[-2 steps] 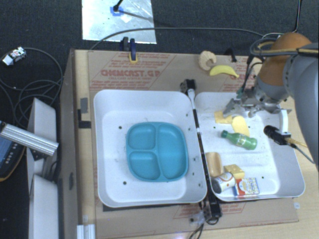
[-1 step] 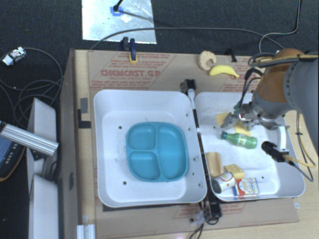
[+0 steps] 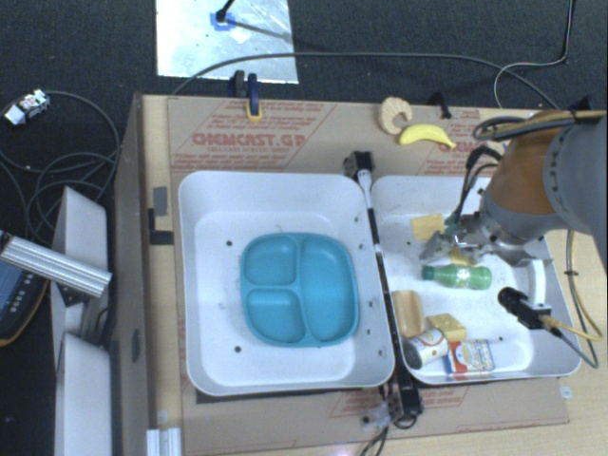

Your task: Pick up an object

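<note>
Presently, at the near edge of the right-hand shallow white bin (image 3: 518, 345), a red-and-white can (image 3: 427, 351) and a small printed carton (image 3: 471, 355) lie close together, with a tan wooden block (image 3: 408, 312) just behind. Further back, a green plastic bottle (image 3: 459, 275) lies on its side. The gripper (image 3: 448, 246) hangs just beyond it, its opening impossible to tell. Recommendation: centre over the bottle's body, close across its width, and keep clear of the flat yellow block (image 3: 427, 226) beyond.
</note>
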Tool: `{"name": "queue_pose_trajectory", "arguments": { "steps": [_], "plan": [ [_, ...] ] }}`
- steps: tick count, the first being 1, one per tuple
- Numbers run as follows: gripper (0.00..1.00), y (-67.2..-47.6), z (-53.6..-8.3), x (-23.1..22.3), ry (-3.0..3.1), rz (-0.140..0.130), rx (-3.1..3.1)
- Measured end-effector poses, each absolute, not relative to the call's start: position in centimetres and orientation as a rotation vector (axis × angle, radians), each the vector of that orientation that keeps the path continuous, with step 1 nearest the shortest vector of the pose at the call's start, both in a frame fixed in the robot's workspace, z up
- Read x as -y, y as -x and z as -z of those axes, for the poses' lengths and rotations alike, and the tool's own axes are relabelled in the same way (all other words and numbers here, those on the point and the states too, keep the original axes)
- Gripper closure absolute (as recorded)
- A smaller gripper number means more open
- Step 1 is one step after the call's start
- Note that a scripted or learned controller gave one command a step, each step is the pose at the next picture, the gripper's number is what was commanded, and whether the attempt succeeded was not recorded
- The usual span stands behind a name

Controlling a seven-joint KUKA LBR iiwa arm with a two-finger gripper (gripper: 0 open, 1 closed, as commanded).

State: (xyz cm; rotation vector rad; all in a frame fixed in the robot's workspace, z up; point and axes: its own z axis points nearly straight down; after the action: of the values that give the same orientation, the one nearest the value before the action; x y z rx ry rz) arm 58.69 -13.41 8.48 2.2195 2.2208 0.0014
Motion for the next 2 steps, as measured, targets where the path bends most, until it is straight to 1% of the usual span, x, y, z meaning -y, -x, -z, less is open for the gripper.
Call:
{"name": "queue_pose_trajectory", "arguments": {
  "steps": [1,2],
  "plan": [
    [1.00,-58.85,-9.66,13.48,-2.216,-0.004,-2.218],
    [0.00,-58.84,-9.64,13.48,-2.216,-0.004,-2.219]
  ]
}}
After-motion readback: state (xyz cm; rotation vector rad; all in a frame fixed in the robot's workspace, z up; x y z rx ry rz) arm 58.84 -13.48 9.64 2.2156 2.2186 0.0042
